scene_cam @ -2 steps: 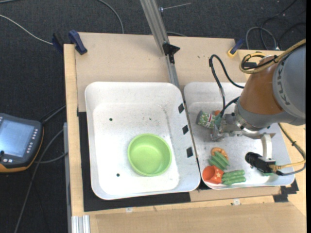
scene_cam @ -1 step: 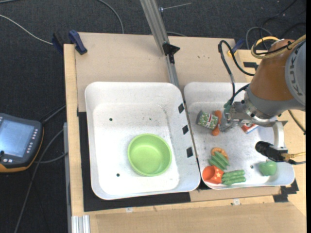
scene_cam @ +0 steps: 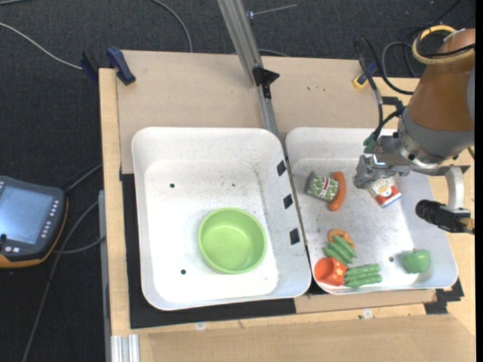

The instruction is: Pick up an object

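Note:
My gripper [scene_cam: 372,173] hangs low over the upper middle of the right bin [scene_cam: 445,277], below the grey and orange arm. A small red and white carton [scene_cam: 387,194] lies right under and beside it; whether it is gripped I cannot tell. Just left of the gripper are a green packet [scene_cam: 322,186] and an orange sausage-shaped piece [scene_cam: 339,191]. Toward the bin's front lie a carrot with green leaves [scene_cam: 340,244], a red-orange pepper [scene_cam: 329,271], green pea pods [scene_cam: 362,276] and a green pepper [scene_cam: 415,261].
The left bin [scene_cam: 151,164] holds a lime green bowl [scene_cam: 232,240] near its front. A metal pole [scene_cam: 245,32] slants down to the gap between the bins. A black fixture [scene_cam: 441,214] juts over the right bin's right edge.

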